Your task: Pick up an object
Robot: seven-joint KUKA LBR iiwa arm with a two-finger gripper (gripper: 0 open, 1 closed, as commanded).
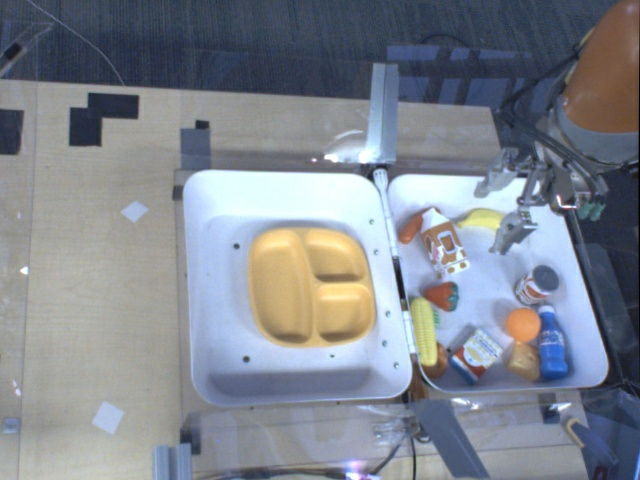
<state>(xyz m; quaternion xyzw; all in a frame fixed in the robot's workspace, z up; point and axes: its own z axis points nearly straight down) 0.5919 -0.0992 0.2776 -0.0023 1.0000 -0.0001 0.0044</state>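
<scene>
Left bin (pixel 210 298), nearest lower edge: yellow divided tray (pixel 308 285) at centre. Right bin (pixel 590 363): corn cob (pixel 424 330) along left wall, strawberry (pixel 441 296) just above it, small carton (pixel 445 247) upright-ish, banana (pixel 482 219) near top, orange ball (pixel 523 324) touching blue bottle (pixel 551 346), can (pixel 537 285) above. Gripper (pixel 507 206) over bin's upper right, fingers spread, nothing between them, close beside banana.
</scene>
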